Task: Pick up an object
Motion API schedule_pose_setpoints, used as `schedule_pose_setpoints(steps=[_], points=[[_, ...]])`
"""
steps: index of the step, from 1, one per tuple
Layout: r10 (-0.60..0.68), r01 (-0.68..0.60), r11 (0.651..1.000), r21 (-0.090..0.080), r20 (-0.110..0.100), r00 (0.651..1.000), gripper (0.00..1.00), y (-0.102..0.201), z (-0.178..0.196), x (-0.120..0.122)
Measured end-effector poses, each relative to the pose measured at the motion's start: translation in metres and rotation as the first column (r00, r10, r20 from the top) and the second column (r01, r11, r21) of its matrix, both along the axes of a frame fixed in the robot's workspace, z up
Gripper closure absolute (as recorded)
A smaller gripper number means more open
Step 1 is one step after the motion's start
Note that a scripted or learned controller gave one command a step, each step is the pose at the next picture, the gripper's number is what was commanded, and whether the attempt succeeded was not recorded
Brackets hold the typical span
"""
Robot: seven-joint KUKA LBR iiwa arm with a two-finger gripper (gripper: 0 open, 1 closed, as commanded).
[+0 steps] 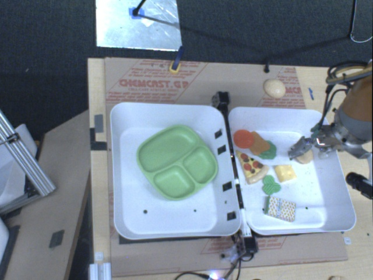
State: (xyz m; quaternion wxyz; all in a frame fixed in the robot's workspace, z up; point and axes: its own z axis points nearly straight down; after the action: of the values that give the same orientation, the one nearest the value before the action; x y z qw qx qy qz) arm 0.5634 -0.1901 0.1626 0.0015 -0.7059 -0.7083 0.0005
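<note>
My gripper point(301, 150) hangs low over the right bin point(338, 214), near its upper right part, reaching in from the right. A small beige object point(306, 157) lies directly beneath it, partly covered. To its left lie a red round slice point(243, 137), an orange and green piece point(265, 148), a pizza slice point(252, 167), a yellow cheese block point(285, 172), a small green piece point(271, 185) and a patterned packet point(281, 208).
The left bin point(125, 214) holds a green divided plate point(176, 162). A black hinge strip point(230, 162) runs between the bins. A beige egg-shaped object point(274, 88) rests on the cardboard behind the right bin. A metal sheet point(138, 16) lies at the far back.
</note>
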Motion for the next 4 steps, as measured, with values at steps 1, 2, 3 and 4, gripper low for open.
schedule_pose_setpoints(steps=[1,2,3,4], points=[[-0.003,0.003,1.0,-0.001,0.0,1.0,0.0,-0.007,-0.057,-0.005],[-0.004,0.004,1.0,-0.007,0.016,1.0,0.0,-0.01,-0.073,-0.001],[-0.003,0.004,1.0,-0.009,0.02,1.0,1.0,-0.01,-0.061,0.0],[0.001,-0.001,1.0,-0.004,0.011,1.0,1.0,-0.011,0.003,0.006]])
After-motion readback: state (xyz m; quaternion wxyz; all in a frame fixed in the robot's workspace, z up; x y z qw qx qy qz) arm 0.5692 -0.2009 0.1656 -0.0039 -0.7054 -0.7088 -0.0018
